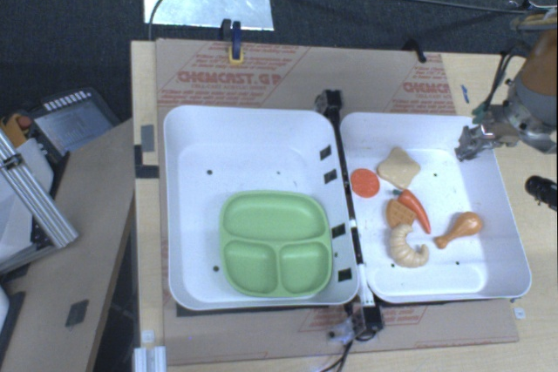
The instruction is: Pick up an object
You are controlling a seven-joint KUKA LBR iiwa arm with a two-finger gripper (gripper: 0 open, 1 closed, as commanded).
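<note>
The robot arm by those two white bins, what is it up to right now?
The gripper hovers over the right bin's far right edge, holding nothing. Below it lie toy foods: a tan slice, red disc, carrot, shrimp and drumstick. The left bin holds a green tray.

The grey arm (532,96) enters from the right edge, its orange band showing high near the upper right corner. It slopes down and leftward to the wrist, ending in the small dark gripper (471,141), which hangs low, pointing down and left.
</note>
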